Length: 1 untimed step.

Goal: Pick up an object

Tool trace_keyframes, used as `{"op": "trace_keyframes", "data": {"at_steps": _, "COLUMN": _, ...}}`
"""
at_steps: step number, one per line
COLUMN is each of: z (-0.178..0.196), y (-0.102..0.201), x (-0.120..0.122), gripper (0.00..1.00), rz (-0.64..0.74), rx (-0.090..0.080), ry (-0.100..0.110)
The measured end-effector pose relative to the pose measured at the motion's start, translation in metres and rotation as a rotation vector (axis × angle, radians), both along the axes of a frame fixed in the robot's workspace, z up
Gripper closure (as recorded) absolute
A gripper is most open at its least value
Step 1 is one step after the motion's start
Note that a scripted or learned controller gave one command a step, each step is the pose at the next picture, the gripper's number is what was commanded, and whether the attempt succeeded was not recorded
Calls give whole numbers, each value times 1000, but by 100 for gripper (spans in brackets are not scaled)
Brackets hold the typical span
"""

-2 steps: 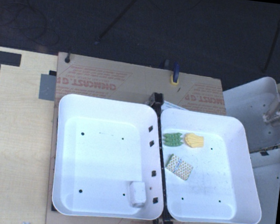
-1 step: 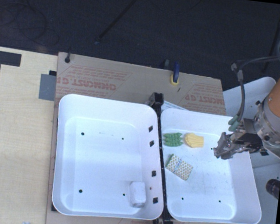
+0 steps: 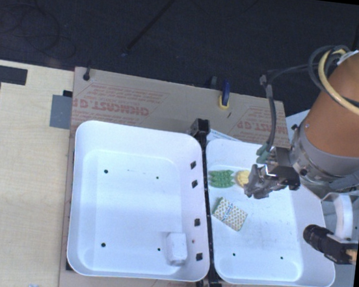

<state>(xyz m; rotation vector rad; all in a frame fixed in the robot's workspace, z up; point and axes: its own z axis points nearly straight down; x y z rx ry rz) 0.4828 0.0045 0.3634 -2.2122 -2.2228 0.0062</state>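
Desk [image 3: 11, 176]: pale wood surface carrying a brown cardboard sheet [image 3: 145, 102] printed with red lettering; two shallow white bins sit on the sheet side by side.
Left bin [image 3: 94, 141]: white plastic tray with rounded corners; holds one small white translucent block [image 3: 176, 247] near its lower right corner, close to the divider.
Right bin [image 3: 320, 273]: white plastic tray of the same kind, touching the left bin along a row of black clips [image 3: 199, 201].
Green item [image 3: 221, 177]: flat, bumpy green plastic piece lying in the upper left of the right bin, just beside the divider.
Yellow item [image 3: 242, 178]: small round yellow object just right of the green piece, partly covered by the fingers.
Patterned item [image 3: 230, 214]: tilted square packet with a white, blue and tan check pattern, lying below the green piece, apart from it.
Arm [image 3: 345, 109]: grey body with a broad orange band, reaching in from the right over the right bin.
Fingers [image 3: 258, 186]: dark, low over the upper middle of the right bin, beside the yellow item; whether they are spread or closed cannot be told, and no object is seen between them.
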Motion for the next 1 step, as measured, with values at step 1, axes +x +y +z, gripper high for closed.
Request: {"op": "trace_keyframes", "data": {"at_steps": 1, "z": 11, "y": -4, "x": 0, "gripper": 100, "rz": -6, "rx": -2, "ry": 0}}
